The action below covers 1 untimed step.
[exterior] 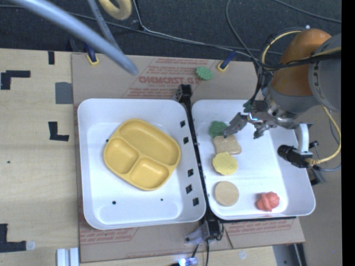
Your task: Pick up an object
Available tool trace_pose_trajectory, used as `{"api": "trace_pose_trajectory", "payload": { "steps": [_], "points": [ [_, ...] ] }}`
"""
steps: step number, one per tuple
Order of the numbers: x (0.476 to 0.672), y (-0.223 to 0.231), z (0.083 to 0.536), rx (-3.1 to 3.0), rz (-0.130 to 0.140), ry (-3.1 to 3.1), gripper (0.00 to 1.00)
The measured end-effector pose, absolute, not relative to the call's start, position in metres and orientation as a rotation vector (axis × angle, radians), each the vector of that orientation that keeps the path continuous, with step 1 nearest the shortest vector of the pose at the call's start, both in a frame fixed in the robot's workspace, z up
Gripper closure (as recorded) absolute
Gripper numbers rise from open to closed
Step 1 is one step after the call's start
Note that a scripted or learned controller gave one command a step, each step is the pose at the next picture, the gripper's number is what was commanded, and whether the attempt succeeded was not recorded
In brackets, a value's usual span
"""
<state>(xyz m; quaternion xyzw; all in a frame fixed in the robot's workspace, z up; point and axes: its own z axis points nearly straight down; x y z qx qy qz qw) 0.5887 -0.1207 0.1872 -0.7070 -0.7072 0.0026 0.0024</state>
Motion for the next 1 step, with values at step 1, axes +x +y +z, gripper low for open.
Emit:
{"api": "trace_pose_trajectory", "payload": {
  "steps": [1],
  "points": [
    [0.5915,-0.1290,0.1363,-2.218,0.008,-2.219,0.00]
  ]
}}
